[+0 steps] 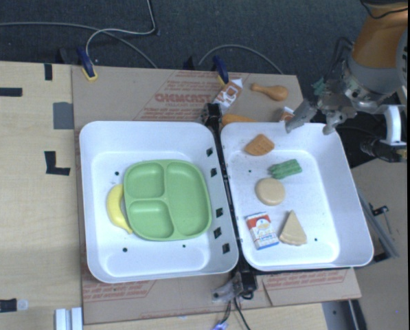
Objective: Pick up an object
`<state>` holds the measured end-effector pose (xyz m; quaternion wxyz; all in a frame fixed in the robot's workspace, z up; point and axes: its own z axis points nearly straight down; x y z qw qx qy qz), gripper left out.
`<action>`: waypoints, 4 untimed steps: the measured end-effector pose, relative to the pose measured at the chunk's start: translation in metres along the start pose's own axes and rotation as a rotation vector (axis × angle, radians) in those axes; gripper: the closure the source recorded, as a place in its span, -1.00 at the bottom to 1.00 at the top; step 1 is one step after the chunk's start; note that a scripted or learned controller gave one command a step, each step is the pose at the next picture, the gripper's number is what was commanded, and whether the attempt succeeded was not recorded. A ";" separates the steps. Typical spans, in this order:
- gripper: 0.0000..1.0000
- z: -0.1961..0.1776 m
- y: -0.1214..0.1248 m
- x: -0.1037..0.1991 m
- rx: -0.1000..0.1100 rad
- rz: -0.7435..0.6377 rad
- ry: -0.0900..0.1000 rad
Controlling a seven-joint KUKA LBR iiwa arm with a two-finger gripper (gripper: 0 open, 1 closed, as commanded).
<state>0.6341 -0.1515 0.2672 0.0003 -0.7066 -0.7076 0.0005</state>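
Hovering over the right bin's (342, 205) far corner, the gripper (313, 119), jaws spread and empty, must next descend onto the toast (259, 145).

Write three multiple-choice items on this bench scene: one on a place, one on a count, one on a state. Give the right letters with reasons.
1. Where is the banana?
A. left bin, beside the green plate
B. right bin
C. on the cardboard behind the bins

2. How many things lie in the right bin?
A. three
B. five
C. seven

3. What is the gripper doing?
A. holding the cracker box
B. holding the green item
C. holding nothing, fingers spread over the right bin's far edge

Answers: 1 A, it pokes out at the green plate's left edge. 2 B, five pieces sit apart on the floor. 3 C, nothing sits between its fingers.
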 end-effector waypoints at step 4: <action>1.00 0.172 -0.058 0.045 -0.003 -0.001 0.000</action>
